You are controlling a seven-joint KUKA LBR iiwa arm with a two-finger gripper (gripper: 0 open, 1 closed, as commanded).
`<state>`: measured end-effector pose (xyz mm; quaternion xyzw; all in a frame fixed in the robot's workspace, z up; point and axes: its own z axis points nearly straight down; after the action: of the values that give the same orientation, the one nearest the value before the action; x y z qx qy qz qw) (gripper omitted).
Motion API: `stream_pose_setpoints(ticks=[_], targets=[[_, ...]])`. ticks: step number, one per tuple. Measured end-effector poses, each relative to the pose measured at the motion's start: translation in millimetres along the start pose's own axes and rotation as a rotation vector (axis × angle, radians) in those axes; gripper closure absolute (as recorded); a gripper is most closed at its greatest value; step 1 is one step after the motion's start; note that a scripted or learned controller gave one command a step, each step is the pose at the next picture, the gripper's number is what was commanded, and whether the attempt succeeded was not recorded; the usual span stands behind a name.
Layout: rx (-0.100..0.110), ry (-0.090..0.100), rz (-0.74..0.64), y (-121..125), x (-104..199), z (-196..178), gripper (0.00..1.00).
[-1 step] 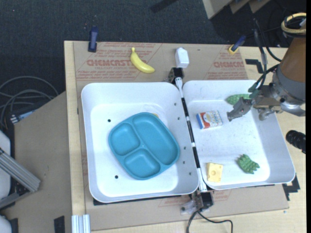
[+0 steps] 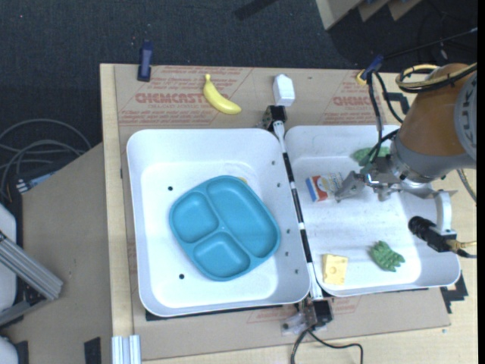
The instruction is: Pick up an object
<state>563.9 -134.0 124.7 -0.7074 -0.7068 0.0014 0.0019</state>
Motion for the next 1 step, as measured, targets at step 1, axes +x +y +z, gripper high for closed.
stream_pose_setpoints(ticks=[1], targets=[[-0.001, -0.001, 0.002, -68.7, -42.8, 41.4, 0.00]])
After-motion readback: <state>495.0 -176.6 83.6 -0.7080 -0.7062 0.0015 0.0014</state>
